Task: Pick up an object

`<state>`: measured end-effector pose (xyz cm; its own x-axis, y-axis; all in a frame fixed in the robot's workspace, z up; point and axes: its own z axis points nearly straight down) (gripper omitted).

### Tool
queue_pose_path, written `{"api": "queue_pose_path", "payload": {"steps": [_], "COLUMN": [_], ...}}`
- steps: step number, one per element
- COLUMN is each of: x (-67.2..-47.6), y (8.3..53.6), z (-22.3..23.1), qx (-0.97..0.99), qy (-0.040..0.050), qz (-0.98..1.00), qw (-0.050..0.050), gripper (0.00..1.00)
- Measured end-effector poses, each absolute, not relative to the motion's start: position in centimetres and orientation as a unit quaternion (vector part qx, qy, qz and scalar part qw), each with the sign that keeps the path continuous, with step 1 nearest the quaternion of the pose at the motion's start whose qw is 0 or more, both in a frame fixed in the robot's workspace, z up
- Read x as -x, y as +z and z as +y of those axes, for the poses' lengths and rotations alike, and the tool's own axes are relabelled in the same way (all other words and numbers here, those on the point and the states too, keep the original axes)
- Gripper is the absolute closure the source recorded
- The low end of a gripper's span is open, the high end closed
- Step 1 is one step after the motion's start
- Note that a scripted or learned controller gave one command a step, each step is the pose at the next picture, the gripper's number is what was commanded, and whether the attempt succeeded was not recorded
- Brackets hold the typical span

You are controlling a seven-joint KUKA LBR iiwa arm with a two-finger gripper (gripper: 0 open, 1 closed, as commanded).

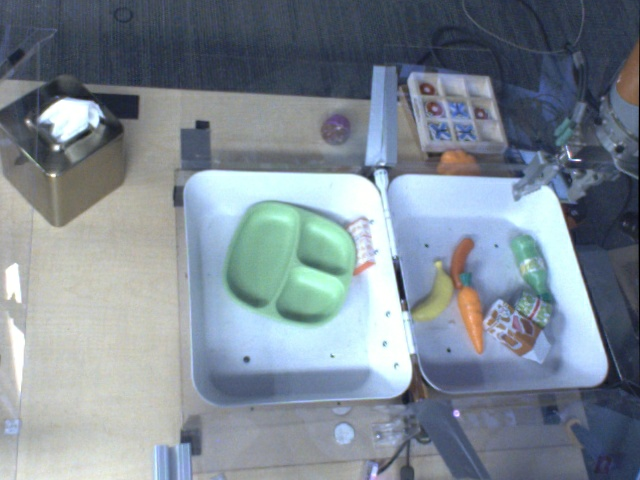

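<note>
Jaws: cannot tell whether open or closed; gripper hangs over the right bin's far corner, nothing visibly held.
Banana, carrot, bottle and snack packet lie loose there, ready for picking; green tray fills the left bin.

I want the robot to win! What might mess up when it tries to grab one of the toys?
1. The carrot, banana and a second orange piece lie bunched together in the right bin, so the gripper might bump one while closing on another.
2. The green bottle and snack packets sit near the bin's right wall, so the fingers may have little room there.
</note>
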<state>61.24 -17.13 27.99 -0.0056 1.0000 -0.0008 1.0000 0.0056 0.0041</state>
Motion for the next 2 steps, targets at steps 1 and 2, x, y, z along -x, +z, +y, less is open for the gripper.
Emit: {"api": "queue_pose_path", "payload": {"steps": [1, 2], "x": [-57.9, -55.6], "y": [11.0, 9.0], "z": [-17.4, -9.3], "qx": [-0.689, -0.671], "qy": [0.0015, 0.0055], "qz": [0.725, 0.742], "qw": [0.0, 0.006], "gripper": [0.0, 0.0]}}
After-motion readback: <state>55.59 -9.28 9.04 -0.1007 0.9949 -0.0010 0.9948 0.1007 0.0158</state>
